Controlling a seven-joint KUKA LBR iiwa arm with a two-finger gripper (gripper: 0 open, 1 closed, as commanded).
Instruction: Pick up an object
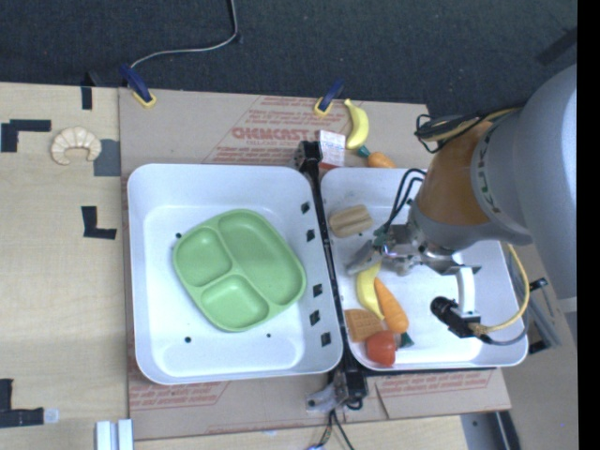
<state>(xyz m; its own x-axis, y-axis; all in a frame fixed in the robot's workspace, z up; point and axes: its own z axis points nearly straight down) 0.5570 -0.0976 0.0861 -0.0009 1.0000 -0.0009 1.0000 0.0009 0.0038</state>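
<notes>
Several toy foods lie in the right bin. A tan bread block sits near its left wall. A yellow banana, an orange carrot, a brown cracker square and a red tomato cluster at the front left. My gripper hangs low over the bin's left half, between the bread block and the banana, just above the banana's upper end. Nothing is visibly held.
The left bin holds a green divided plate. Behind the bins on the cardboard lie a second banana, a small box and an orange piece. A croissant rests far left. A cable loops by the wrist.
</notes>
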